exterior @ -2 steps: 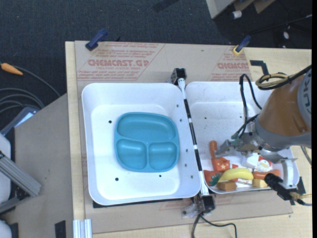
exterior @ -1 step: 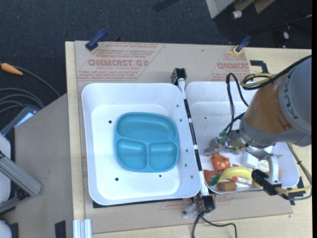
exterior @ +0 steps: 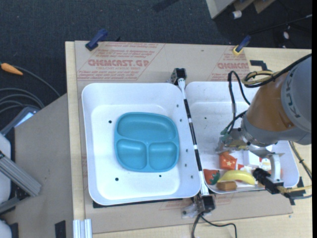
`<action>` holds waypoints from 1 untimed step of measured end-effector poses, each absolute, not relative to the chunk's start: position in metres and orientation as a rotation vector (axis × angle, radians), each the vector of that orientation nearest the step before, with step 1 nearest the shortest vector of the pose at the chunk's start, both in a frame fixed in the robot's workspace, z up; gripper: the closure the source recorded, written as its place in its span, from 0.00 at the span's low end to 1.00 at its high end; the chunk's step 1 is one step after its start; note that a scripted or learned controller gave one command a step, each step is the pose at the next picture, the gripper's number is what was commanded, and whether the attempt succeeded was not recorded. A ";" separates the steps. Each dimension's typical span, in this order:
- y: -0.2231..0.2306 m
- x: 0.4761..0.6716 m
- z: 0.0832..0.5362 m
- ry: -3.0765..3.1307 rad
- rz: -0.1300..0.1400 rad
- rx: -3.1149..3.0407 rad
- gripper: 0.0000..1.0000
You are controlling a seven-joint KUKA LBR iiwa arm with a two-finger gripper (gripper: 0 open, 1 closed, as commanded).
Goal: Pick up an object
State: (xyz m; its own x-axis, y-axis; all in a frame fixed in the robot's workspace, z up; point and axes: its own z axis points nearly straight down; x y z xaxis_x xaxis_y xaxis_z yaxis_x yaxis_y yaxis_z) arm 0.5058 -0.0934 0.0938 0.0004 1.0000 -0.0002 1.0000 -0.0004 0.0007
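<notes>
My gripper (exterior: 229,144) hangs low over the right bin (exterior: 208,100), just above the toys heaped in its near corner. Directly under it lies a red-orange block (exterior: 228,160). A yellow banana (exterior: 237,177) lies in front of that, with a small red piece (exterior: 211,175) to its left and a brown piece (exterior: 227,186) by the bin's front wall. To the right, a white and orange item (exterior: 267,163) is partly covered by the arm. The wrist hides most of the gripper.
The left bin (exterior: 94,133) holds a blue three-part plate (exterior: 146,142). A black divider rail (exterior: 189,128) runs between the bins. The grey and orange arm (exterior: 277,108) covers the right bin's right side, with cables looping above it.
</notes>
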 end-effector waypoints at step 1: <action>-0.041 0.479 0.209 2.223 0.000 2.222 1.00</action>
